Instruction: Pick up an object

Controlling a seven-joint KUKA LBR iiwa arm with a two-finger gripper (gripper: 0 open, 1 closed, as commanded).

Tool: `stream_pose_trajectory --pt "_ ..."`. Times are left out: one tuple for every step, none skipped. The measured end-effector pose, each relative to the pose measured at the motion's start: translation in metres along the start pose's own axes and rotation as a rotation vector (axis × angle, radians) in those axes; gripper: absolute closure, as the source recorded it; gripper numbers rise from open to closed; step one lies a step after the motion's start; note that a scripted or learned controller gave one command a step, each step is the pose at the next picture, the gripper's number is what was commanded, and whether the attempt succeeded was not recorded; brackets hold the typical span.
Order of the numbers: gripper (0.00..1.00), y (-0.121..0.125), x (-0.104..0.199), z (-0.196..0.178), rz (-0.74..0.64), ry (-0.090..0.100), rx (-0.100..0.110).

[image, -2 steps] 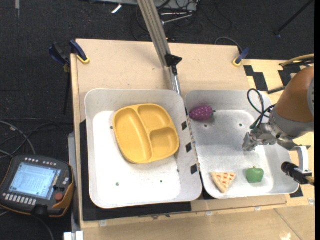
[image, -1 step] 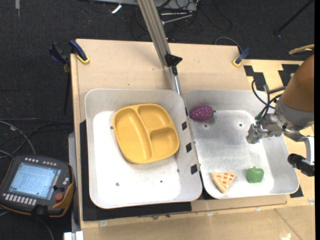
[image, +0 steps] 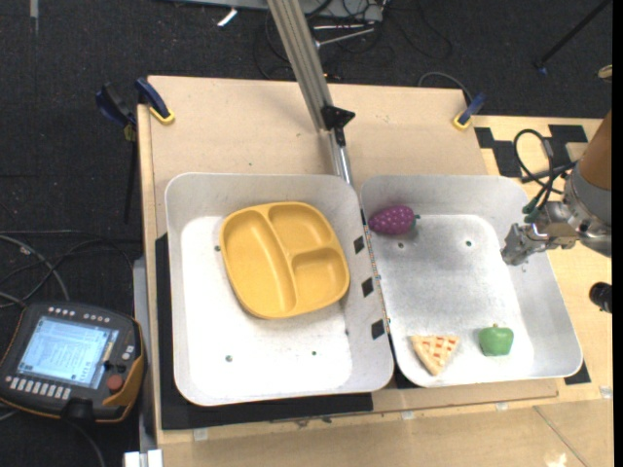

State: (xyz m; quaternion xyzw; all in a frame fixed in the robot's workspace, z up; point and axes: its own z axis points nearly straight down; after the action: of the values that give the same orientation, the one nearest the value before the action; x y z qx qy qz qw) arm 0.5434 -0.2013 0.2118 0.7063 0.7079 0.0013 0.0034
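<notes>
The tool point(image: 516, 249) hangs over the right bin point(image: 467, 270), near its right edge. I cannot tell its state. In this bin lie purple grapes point(image: 391, 220), a pizza slice point(image: 434, 351) and a green pepper point(image: 495, 340). A yellow plate point(image: 284, 259) sits in the left bin point(image: 195, 290).

you have three small toy foods in the right bin point(image: 545, 290): a purple bunch of grapes point(image: 392, 220) near its far left corner, a pizza slice point(image: 434, 351) with a lattice top by the near edge, and a green pepper point(image: 496, 340) just right of the slice. a yellow divided plate point(image: 284, 259) lies flat in the left bin point(image: 195, 290).
</notes>
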Motion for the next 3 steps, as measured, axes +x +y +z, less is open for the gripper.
stream_pose_trajectory --pt "1.00 -0.007 0.000 -0.049 -0.001 0.000 0.000" --pt "1.00 0.013 0.054 -0.044 -0.006 0.004 0.005" --pt "1.00 0.013 0.114 -0.045 -0.006 0.005 0.007"
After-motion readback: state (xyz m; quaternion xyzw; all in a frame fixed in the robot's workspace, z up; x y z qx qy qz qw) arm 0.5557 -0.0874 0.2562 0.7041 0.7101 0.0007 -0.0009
